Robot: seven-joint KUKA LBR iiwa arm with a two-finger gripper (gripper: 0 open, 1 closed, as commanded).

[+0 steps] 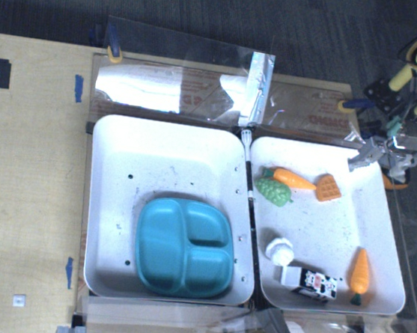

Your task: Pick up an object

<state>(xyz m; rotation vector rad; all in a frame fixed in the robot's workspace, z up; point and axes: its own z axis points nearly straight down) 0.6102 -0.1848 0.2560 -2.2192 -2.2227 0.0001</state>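
Camera view: gripper at upper right of frame, over top right corner of right bin; jaw state cannot tell, nothing seen held. Right bin holds carrot with green top, green vegetable, waffle, white cap, black-and-white toy, second carrot. Left bin holds teal divided tray.

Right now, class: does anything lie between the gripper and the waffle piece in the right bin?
Nothing visible does. The gripper hovers at the right bin's upper right corner, and the waffle piece lies just below-left of it on bare bin floor. The nearest neighbour, a carrot, lies beyond the waffle.
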